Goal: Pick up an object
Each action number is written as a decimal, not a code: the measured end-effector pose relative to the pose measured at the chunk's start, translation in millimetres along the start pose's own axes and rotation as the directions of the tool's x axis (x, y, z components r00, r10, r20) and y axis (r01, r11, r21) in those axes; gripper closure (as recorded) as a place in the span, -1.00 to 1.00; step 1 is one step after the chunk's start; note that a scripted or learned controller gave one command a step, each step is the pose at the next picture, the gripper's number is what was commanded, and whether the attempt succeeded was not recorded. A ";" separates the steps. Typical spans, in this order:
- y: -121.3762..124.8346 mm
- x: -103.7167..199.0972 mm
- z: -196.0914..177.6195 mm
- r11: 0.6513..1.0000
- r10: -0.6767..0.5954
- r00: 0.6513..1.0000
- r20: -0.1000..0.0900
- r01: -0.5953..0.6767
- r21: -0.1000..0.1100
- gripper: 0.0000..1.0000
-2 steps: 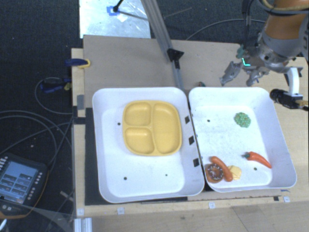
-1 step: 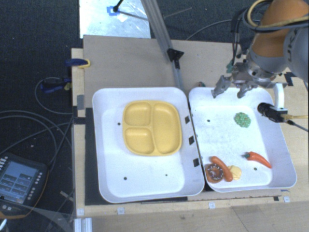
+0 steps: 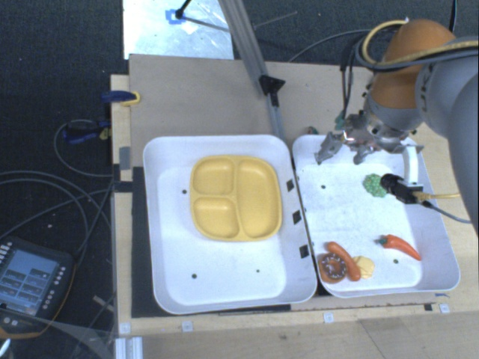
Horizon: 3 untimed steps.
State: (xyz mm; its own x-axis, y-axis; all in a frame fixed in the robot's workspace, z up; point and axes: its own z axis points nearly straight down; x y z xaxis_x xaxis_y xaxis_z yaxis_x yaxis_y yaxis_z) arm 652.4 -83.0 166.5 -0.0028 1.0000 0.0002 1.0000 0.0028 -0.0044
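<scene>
My gripper (image 3: 344, 152) hovers over the far edge of the right bin (image 3: 340, 208), open, with nothing between its fingers. A green broccoli piece (image 3: 373, 184) lies just in front and to the right of it. Nearer the front of this bin lie an orange carrot (image 3: 400, 247), a red sausage (image 3: 343, 259), a brown donut (image 3: 330, 268) touching the sausage, and a small pale yellow piece (image 3: 365, 266).
The left bin (image 3: 172, 260) holds a yellow divided plate (image 3: 236, 197). A grey pole (image 3: 247, 40) slants over the bench behind the bins. Cables and a handheld control pendant (image 3: 26, 279) lie on the floor at the left.
</scene>
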 end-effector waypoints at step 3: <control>7.7 1.1 -19.0 1.000 -0.002 1.000 0.001 0.002 -0.013 1.00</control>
State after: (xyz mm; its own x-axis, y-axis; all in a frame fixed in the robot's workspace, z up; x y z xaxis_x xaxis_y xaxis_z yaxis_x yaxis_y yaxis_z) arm 660.2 -81.9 185.4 -0.0047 1.0000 -0.0005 1.0000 0.0047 0.0084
